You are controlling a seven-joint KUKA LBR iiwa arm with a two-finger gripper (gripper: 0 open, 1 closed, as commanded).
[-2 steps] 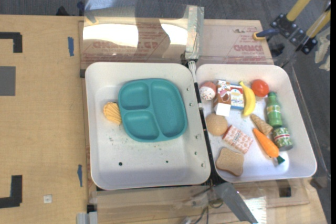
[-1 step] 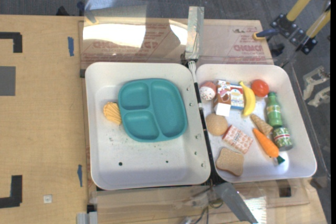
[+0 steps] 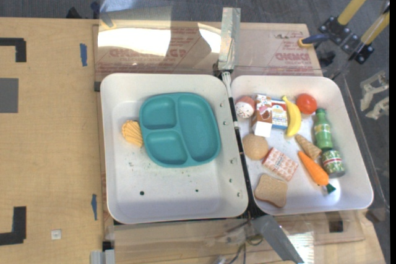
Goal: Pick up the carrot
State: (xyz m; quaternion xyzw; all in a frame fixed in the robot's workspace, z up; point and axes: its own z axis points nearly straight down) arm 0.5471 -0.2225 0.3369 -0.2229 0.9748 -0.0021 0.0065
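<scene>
— How many bins point(image 3: 117, 195) does the bench carry?
— Two white ones, side by side. The left one holds two things: one teal plate point(image 3: 179, 128) with three compartments, and one yellow shell-shaped piece point(image 3: 132, 132) touching its left rim.
— And the right bin?
— It is crowded, with about a dozen toy foods. There is one carrot point(image 3: 314, 170), one banana point(image 3: 291, 117), one tomato point(image 3: 306, 102), two green bottles point(image 3: 322, 128), one bread slice point(image 3: 271, 190), one round bun point(image 3: 255, 146) and one pink packet point(image 3: 280, 164). Two small cartons point(image 3: 264, 114) stand near the top, with a red-and-white ball point(image 3: 245, 108) just to their left.
— Where does the carrot lie?
— In the right bin's lower right part, flat and slanted, its green end pointing toward the near right corner. It sits between the pink packet on its left and the lower bottle on its right. Its upper end meets a brown pastry-like piece point(image 3: 307, 146); whether they touch is hard to tell.
— Is anything resting on it?
— Nothing lies on top; its orange body shows whole
</scene>
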